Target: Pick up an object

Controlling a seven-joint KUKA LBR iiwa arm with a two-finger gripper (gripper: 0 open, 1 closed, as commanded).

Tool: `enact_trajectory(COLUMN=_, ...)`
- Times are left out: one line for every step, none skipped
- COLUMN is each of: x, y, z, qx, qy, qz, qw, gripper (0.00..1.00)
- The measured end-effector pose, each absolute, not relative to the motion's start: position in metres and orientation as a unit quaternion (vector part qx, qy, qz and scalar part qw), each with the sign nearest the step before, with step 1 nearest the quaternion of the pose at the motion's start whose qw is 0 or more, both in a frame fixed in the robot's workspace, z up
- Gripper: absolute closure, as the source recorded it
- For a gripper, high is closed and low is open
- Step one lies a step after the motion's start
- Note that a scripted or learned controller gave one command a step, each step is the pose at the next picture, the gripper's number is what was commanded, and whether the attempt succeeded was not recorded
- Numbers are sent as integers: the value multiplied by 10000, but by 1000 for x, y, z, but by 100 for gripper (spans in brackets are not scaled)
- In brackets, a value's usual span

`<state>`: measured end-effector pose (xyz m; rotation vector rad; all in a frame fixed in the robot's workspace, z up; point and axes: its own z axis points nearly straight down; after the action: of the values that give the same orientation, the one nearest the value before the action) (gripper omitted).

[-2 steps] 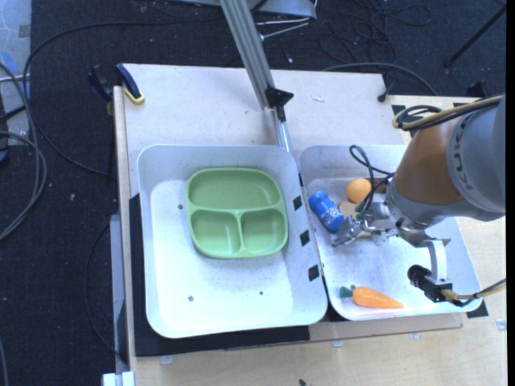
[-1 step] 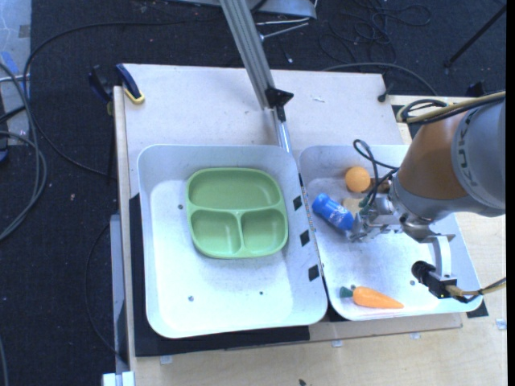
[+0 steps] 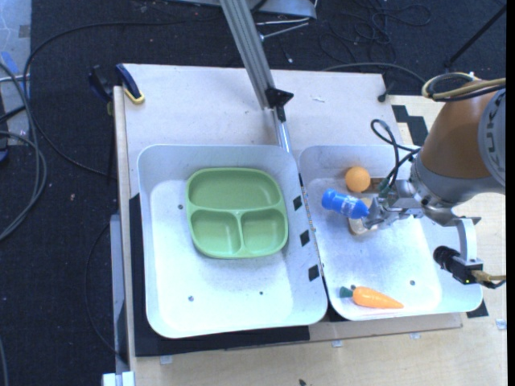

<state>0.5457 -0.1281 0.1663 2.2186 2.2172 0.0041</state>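
In the right bin lie an orange ball near the back, a blue bottle-like object just in front of it, and an orange toy carrot near the front edge. My gripper reaches down from the right and sits at the blue object's right end, touching or nearly touching it. A small tan item shows right under the fingertips. The wrist hides how the fingers stand.
The left bin holds a green divided plate. A slanted metal pole runs down to the bins' back edge. The grey arm with its orange band covers the right bin's back right corner. Cables hang beside the wrist.
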Motion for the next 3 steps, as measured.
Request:
enact_trajectory(x=557, y=-131, z=222, qx=7063, qy=7079, qz=15, qw=28, gripper=100)
enact_trajectory(x=557, y=-126, z=284, qx=7059, qy=7083, qz=20, qw=33, gripper=100)
enact_trajectory(x=567, y=-75, z=283, qx=7047, qy=7096, qz=9, qw=2, gripper=100)
